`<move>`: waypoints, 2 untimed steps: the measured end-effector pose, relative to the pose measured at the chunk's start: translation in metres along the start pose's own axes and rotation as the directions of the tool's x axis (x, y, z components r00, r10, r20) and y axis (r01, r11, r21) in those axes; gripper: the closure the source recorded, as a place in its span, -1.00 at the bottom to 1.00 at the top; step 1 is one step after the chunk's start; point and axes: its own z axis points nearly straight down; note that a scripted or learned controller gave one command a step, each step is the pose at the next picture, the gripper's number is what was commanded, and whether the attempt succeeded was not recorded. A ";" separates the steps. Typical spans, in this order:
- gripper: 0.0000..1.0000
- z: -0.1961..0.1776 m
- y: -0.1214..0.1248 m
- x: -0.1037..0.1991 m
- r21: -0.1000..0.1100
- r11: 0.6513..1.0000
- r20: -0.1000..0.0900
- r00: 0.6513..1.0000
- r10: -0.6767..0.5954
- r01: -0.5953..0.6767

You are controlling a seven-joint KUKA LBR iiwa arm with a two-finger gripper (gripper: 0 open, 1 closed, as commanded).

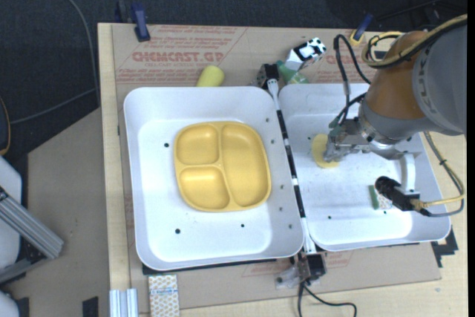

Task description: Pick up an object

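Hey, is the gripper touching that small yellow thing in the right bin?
Cannot tell. The camera view shows the gripper overlapping the yellow object, hiding any contact.

Bench w/ two white bins, yellow cylinder behind left one.

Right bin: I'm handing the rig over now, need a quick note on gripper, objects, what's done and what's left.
Gripper: low in the shallow white right bin, at a small pale yellow object near the bin's left wall. Grip state cannot be told from this view.
Small green piece lies on the same bin's floor, further right, apart from the gripper.
Yellow three-compartment plastic plate sits in the middle of the white left bin.
Done: arm is down at the yellow object.
Left: confirm a grasp and lift; nothing is visibly raised.
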 end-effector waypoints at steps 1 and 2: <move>1.00 0.010 -0.033 -0.041 0.002 1.000 0.001 1.000 0.000 0.000; 1.00 -0.033 -0.081 -0.022 0.002 1.000 -0.001 1.000 -0.001 0.001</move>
